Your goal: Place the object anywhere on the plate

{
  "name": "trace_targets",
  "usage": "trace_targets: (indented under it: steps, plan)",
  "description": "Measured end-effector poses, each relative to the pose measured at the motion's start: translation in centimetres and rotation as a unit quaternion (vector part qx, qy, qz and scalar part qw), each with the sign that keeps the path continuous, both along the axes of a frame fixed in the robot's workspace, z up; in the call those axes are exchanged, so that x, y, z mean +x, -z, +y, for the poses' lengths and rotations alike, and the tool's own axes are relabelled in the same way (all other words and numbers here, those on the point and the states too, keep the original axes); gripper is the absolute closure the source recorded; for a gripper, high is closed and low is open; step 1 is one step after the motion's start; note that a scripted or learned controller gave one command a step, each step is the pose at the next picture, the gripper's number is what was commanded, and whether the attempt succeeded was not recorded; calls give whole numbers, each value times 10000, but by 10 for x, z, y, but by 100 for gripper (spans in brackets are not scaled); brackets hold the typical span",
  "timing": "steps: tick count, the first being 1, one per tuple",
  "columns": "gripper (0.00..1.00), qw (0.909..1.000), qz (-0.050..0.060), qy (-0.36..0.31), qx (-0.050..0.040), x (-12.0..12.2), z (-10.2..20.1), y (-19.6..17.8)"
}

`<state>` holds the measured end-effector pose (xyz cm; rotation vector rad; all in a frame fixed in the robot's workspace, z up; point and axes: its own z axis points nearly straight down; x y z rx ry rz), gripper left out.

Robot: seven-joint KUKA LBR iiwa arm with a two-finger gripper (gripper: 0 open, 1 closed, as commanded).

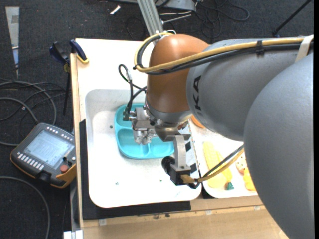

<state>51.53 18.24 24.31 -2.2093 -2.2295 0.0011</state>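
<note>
Arm [239,93] hides much of blue plate [127,146]; pendant [45,153] on floor.

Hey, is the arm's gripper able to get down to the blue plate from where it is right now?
Probably yes. The gripper hangs right over the blue plate in the left bin, and nothing visible sits between them.

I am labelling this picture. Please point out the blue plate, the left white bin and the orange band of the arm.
blue plate [130,148]: camera view, its lower left part.
left white bin [102,183]: camera view, bare floor.
orange band [172,73]: camera view, its rounded top.
</note>
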Motion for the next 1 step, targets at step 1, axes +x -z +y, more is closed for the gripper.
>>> trace_targets:
  steps: [1]
  plan:
    - [0,10000,-5,32,-10,1,-4,0]
